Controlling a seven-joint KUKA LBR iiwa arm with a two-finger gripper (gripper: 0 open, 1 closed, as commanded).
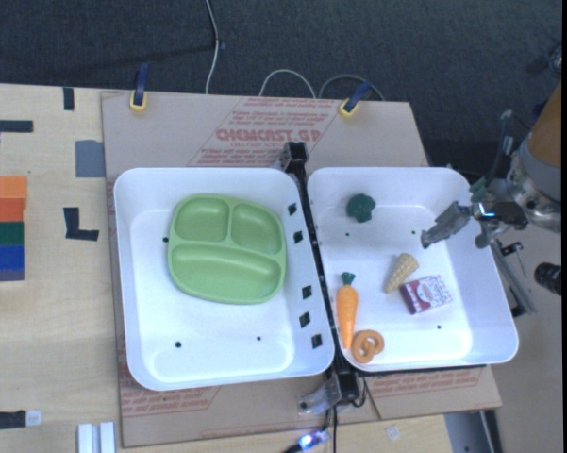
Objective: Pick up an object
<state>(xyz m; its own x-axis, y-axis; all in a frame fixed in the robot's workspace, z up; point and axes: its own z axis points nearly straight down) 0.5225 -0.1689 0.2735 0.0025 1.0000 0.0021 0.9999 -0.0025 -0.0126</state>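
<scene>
A pale wooden counter carries a brown cardboard sheet, clipped at its far edge, with dark fabric behind it. Two shallow white bins sit side by side on the cardboard.

The right bin holds the loose objects. A dark green broccoli-like piece lies near its far wall. A cream cone-shaped piece lies around the middle, and just beside it, toward the near right, is a small dark red packet with a white label. An orange carrot with a green top lies along the bin's left wall, and a tan pretzel-shaped ring sits at the carrot's near end, close to or touching it.

The left bin holds a light green divided plate, lying flat toward the far side.

At the counter's left edge stand stacked coloured blocks in purple, orange, green and blue.

The arm enters from the right, its orange band partly visible at the frame edge. The gripper hangs over the right bin's far right part, well apart from the cone and packet. One dark finger slants down toward the bin floor; nothing is visible between the fingers, and how far they are spread cannot be told.
</scene>
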